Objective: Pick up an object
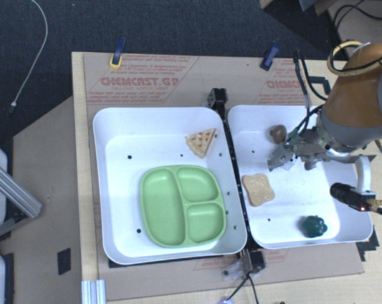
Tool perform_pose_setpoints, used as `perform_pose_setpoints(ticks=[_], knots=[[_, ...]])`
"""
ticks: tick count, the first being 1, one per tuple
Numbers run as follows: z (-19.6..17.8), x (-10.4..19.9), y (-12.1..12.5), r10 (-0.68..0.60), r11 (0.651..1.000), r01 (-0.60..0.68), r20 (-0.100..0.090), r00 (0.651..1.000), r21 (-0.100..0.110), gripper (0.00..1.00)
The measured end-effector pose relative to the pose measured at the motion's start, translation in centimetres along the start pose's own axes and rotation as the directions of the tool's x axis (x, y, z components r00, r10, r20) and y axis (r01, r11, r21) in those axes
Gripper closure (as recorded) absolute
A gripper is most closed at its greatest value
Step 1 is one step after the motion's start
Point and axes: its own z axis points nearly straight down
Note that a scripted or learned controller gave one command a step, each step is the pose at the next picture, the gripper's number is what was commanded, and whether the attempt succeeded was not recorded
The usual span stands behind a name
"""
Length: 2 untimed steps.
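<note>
Two shallow white bins sit side by side on the bench. The left bin (108,170) holds two things: one green divided plate (182,205) with three compartments, lying toward its near side, and one wedge of pizza (201,142) near its far right corner, apart from the plate.

The right bin (267,230) holds three loose things. One slice of bread (258,189) lies flat near the bin's left wall. One small brown lump (277,133) sits toward the far side. One dark green object (313,226) rests near the bin's near right corner, well apart from the other two.

The single arm (355,100) reaches in over the right bin, and its gripper (286,157) hangs between the brown lump and the bread, just right of the bread's far edge. How far its fingers are parted cannot be told, and nothing can be seen caught between them. All three things in the right bin lie on the floor of the bin.
</note>
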Motion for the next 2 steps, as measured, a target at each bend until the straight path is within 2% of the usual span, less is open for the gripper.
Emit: perform_pose_setpoints(ticks=[1, 2], knots=[[-0.8, 0.0, 0.3, -0.003, 1.0, 0.003, 0.002, 1.0, -0.015, 0.0], [5.6, 0.1, 0.0, -0.002, 1.0, 0.002, 0.0, 1.0, -0.008, 0.0]])
